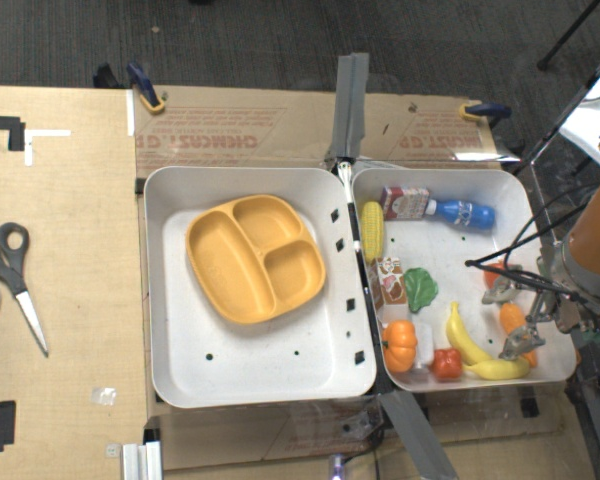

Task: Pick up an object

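The banana [472, 349] lay curved along the right bin's [450, 180] lower right corner, a tomato [447, 364] and a small pumpkin [399, 345] to its left. The gripper [529, 332] hung low just beside its right end, 2 fingers [521, 343] parted, clamping nothing, the arm reaching in from the right. An orange divided plate [255, 258] sat in the left bin [170, 368].

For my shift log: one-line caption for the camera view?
Gripper low in the right bin by the banana; yellow divided plate in the left bin.
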{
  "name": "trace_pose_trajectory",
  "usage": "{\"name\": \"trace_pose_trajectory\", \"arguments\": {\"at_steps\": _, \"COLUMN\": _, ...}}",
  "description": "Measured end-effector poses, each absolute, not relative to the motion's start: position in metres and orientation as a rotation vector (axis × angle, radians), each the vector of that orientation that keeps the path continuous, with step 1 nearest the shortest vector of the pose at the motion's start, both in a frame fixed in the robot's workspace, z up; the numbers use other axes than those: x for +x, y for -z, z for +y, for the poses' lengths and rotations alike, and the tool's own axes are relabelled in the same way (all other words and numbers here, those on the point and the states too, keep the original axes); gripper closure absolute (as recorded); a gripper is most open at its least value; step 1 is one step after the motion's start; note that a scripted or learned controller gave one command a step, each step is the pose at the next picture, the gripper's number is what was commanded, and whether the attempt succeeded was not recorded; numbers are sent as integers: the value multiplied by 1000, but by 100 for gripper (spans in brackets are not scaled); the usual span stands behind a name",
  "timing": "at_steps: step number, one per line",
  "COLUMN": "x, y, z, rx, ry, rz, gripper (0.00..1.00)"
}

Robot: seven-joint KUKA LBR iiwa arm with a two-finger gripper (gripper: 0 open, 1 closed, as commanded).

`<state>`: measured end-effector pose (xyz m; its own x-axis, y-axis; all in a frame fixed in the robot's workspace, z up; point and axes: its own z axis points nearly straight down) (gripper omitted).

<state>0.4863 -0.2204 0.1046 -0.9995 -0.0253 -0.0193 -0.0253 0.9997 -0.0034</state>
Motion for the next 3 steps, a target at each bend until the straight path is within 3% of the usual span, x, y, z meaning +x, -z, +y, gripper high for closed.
{"name": "trace_pose_trajectory", "arguments": {"at_steps": 2, "x": 495, "y": -96, "z": -201, "rx": -305, "ry": 7, "rz": 3113, "gripper": 0}}
{"name": "trace_pose_trajectory", "arguments": {"at_steps": 3, "x": 532, "y": -93, "z": -130, "rx": -568, "ry": -1, "rz": 3085, "gripper": 0}}
